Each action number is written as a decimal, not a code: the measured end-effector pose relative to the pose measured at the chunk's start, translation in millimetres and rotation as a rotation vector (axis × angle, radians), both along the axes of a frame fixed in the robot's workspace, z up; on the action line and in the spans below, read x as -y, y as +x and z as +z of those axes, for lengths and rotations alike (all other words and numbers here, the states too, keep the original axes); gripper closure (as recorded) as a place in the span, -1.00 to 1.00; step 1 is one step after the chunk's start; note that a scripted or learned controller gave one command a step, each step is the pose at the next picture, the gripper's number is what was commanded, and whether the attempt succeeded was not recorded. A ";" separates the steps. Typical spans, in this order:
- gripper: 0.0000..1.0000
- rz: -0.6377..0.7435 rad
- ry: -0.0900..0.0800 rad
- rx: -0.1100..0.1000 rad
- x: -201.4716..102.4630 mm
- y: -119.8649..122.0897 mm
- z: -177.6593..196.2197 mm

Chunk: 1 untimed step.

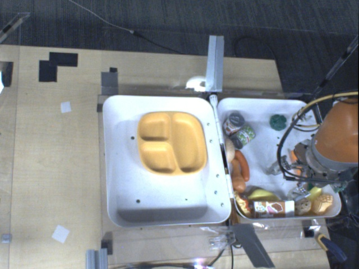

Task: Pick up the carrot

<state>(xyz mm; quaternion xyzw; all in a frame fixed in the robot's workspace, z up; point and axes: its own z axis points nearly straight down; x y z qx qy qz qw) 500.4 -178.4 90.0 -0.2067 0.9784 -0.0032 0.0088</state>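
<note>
The carrot (241, 169), orange and stubby, lies near the left wall of the right bin (255, 106), pointing roughly front to back. The arm with its orange band (339, 131) hangs over the right side of that bin. Its gripper (303, 177) sits low among cables, well to the right of the carrot and apart from it. Nothing shows as held.
A green-labelled can (241, 133) and a grey lid (234, 119) lie behind the carrot, a dark green item (277, 121) farther back. Along the bin's front are a banana (262, 194), a labelled bottle (273, 208) and a biscuit-like piece (322, 204). The left bin (120, 172) holds a yellow divided plate (171, 143).
</note>
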 end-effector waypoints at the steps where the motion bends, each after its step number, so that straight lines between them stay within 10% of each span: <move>1: -1.00 0.000 0.000 0.000 0.0 0.0 0.0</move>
